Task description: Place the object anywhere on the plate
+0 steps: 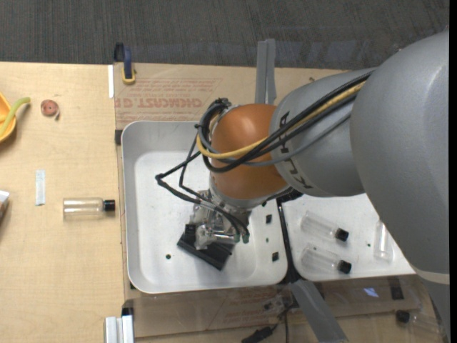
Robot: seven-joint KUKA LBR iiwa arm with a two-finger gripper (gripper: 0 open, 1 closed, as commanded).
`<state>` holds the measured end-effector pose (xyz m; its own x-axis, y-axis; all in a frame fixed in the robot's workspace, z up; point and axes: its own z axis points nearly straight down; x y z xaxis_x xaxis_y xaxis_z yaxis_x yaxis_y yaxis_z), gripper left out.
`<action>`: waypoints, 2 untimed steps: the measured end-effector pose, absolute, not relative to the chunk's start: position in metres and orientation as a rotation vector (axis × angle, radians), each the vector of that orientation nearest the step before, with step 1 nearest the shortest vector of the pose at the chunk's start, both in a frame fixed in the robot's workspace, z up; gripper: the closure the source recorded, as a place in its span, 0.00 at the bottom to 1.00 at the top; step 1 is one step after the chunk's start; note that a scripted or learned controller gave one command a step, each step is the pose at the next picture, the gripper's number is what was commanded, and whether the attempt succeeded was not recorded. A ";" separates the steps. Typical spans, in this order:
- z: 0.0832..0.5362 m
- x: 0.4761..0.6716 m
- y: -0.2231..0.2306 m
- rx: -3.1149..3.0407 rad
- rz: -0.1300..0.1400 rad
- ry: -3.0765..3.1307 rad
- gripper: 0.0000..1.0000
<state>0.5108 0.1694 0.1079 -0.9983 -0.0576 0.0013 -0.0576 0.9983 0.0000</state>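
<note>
Arm (314,141) reaches down into the bin on the view's left (143,263). Gripper (218,236) sits low over the bin floor, near its front wall. Grip state: cannot tell, as the wrist hides it. A black block (205,251) lies tilted on the floor directly beneath the gripper; contact cannot be confirmed. Two clear vials (323,229) lie in the neighbouring bin (357,266). A clear bottle (86,206) lies on the bench (64,277).

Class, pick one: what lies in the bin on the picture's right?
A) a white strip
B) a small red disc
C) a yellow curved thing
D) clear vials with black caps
D: clear vials with black caps lie on their sides on the white floor of the right-hand bin.
</note>
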 end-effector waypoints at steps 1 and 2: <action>0.236 0.590 0.159 -0.286 0.000 -3.132 1.00; 0.276 0.498 0.225 -0.053 0.001 -3.141 1.00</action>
<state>0.4975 0.2249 0.2758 -0.9994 0.0334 -0.0001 0.0334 0.9994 -0.0005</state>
